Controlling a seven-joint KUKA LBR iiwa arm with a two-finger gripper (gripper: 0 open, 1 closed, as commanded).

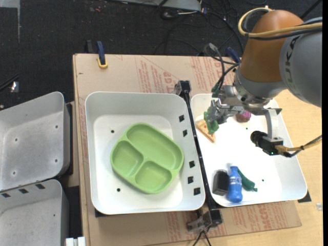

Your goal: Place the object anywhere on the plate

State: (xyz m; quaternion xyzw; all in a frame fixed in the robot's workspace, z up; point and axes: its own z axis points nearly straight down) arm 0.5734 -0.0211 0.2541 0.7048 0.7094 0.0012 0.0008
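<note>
Two bins sit side by side on the table (133, 68). The left bin (97, 111) holds a divided plate (147, 158) near its middle. In the right bin (287, 181), a bottle (234, 184) lies near the front edge, touching a small block (221, 182) on its left. A wedge-shaped piece (206, 131) lies toward the back left, under the tool (217, 115), with a small round thing (243, 116) to its right.

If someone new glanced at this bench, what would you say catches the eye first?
Probably the bright green plate with three compartments, lying alone in the left bin. Next, the grey arm's orange band at upper right, with the gripper low over a green and tan object by the right bin's left wall. A blue bottle lies near that bin's front edge.
</note>
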